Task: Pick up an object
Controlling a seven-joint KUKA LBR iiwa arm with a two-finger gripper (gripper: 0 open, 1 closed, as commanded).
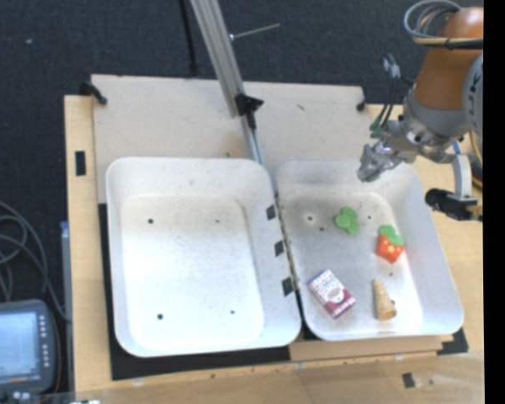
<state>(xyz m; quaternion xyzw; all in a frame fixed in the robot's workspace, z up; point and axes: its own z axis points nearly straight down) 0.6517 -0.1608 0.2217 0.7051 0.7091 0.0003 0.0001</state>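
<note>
My gripper point(370, 170) hangs over the far edge of the right bin point(421, 322), above and a little right of a small green piece point(347, 220). Nothing shows between its fingers. A red strawberry-like toy with a green top point(390, 246) lies near the bin's right side. Toward the front sit a pink and white carton point(331, 293) and a tan cone-shaped piece point(383, 300).
The left bin point(126, 183) lies beside the right one, with a dark divider strip point(282, 247) between them. A slanted metal post point(223, 53) rises from the back of the bench. A screen point(13, 343) stands at the lower left.
</note>
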